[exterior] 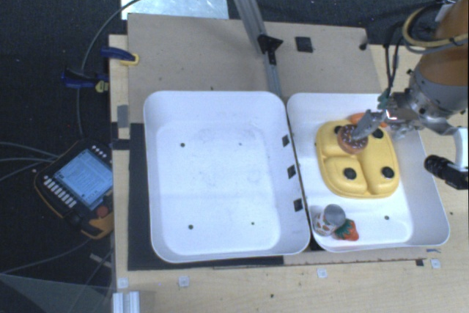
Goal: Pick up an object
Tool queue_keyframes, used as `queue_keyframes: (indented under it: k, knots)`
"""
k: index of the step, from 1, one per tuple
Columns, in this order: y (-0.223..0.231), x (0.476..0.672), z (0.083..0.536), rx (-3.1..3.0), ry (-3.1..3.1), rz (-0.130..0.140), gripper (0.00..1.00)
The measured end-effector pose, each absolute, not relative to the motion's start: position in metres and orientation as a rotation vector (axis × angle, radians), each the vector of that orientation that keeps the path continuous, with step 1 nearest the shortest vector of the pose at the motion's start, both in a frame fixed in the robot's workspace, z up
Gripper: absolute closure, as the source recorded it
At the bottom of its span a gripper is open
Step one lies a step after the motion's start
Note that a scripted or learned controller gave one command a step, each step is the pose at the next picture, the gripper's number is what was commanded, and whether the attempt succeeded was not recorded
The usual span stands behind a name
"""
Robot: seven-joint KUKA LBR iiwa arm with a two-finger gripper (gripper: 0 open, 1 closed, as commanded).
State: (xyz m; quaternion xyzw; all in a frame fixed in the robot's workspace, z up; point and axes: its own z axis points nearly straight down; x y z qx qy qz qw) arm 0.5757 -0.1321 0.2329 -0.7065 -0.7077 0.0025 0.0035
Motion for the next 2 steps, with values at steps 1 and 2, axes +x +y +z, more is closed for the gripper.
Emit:
queue_keyframes:
  k: [1,2]
  knots:
    - [-0.132,0.578,0.238,-2.218,-2.226,-0.001,0.0]
    - [-0.13,0.578,0.175,-2.217,-2.221,0.003,0.0]
